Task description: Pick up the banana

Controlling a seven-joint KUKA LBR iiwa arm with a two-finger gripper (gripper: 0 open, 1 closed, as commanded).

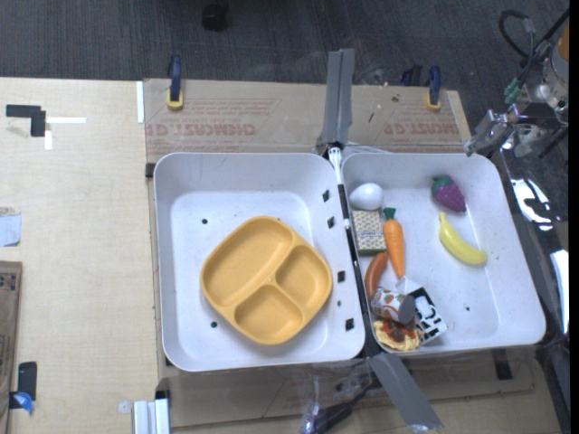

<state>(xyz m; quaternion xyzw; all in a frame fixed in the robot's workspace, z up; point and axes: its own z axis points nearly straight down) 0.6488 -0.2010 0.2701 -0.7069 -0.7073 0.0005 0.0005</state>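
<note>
Left bin (172, 269): divided plate (265, 280) laid in the middle. Right bin (507, 242): banana (460, 241) placed right of centre, grapes (448, 193) behind it; egg (366, 194), cracker (366, 230), carrot (393, 246), sausage (375, 270) and pizza slice (396, 333) ranged along the left wall, back to front

fixed overhead camera | slanted down | both bins (172, 269) in frame
</note>
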